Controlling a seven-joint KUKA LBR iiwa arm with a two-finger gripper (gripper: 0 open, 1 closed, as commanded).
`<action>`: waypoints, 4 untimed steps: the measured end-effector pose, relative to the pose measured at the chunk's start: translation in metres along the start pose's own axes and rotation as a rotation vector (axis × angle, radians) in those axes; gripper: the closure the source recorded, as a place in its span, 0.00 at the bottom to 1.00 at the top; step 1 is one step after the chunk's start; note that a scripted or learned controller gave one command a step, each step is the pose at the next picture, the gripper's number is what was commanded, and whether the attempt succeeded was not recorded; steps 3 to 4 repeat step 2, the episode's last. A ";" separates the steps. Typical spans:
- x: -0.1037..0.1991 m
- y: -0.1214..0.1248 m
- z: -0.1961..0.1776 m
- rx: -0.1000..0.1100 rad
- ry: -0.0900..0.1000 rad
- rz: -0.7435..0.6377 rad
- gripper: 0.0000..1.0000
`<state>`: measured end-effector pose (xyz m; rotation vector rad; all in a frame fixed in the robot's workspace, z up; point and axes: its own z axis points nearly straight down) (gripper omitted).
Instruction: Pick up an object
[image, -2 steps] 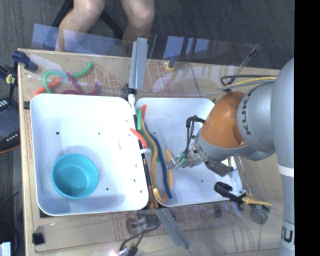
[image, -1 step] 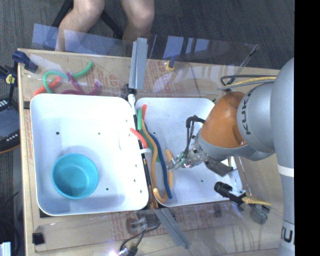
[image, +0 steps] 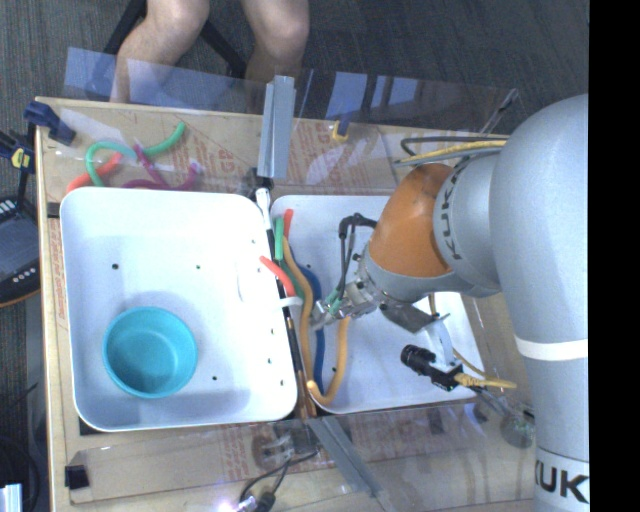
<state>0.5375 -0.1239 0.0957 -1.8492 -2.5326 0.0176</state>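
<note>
Inspecting the right-hand shallow white bin (image: 375, 388). Finding the grey arm with the orange band (image: 470, 230) reaching in from three o'clock and bending down toward the bin's nine o'clock wall, presumably aiming for the only loose things in this bin. Locating the gripper (image: 335, 305) low near that wall, in among the clutter. Not managing to tell whether spread, pressed together or pinching anything: too small and too crowded to read.

Logging the likely targets. Noting a green bendy rod (image: 283, 240) and a red bendy rod (image: 275, 270) lying along the wall at ten o'clock, a blue bendy rod (image: 318, 350) running toward seven o'clock, and a tan bendy tube (image: 343, 350) curling down to six o'clock. Judging the tan bendy tube nearest the gripper, possibly touching it; not confirming any hold. Judging the rods crowded against the wall, so leaving little room on that side for a clean closing.

Checking the left-hand shallow white bin (image: 150, 250). Recording a teal round plastic bowl (image: 150, 350) sitting upright at seven o'clock, well apart from the gripper and so not in play. Noting loose green, pink and orange curly cords (image: 130, 165) lying on the brown surface (image: 200, 435) beyond that bin's twelve o'clock rim, outside either bin.

Rating the step as approach or grasp attempt, with nothing lifted. Flagging the risk of snagging two rods together, or slipping off a thin round tube.
</note>
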 end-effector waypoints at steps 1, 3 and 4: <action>-0.001 -0.001 -0.010 0.003 0.000 -0.003 1.00; 0.010 0.029 -0.080 -0.010 0.005 0.297 1.00; 0.010 0.029 -0.080 -0.010 0.005 0.297 1.00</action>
